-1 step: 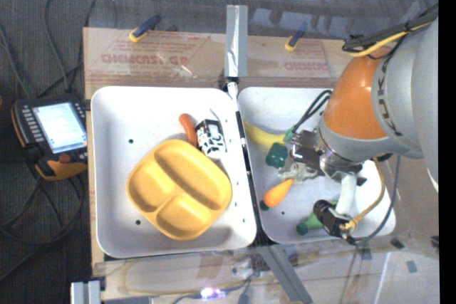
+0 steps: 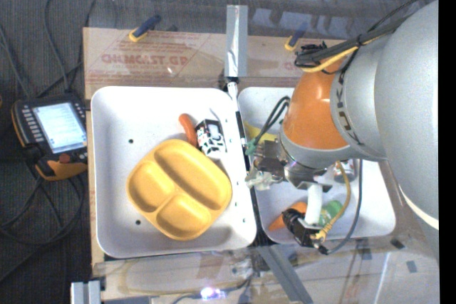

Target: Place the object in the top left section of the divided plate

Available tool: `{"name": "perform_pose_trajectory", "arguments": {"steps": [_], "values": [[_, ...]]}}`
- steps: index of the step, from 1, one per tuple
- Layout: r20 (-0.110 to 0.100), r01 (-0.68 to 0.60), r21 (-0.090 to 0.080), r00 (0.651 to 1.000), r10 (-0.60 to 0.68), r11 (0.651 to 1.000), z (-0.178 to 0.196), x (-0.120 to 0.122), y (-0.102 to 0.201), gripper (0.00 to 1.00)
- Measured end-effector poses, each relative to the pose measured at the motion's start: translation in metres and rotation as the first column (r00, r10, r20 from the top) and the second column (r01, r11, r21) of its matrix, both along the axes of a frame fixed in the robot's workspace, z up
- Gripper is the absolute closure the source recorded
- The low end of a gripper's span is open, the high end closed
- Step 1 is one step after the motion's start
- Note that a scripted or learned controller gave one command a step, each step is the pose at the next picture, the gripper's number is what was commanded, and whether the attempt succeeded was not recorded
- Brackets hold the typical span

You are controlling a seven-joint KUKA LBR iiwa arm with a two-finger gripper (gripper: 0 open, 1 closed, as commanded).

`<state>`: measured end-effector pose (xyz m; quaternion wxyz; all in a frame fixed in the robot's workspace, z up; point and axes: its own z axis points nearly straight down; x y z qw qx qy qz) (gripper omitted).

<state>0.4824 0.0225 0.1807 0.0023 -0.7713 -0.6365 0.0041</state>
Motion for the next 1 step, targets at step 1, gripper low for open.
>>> {"name": "perform_pose_trajectory", "arguments": {"steps": [1], "values": [[0.004, -0.177, 0.000, 0.984, 0.177, 0.984, 0.0622, 0.0016, -0.0600, 1.00]]}}
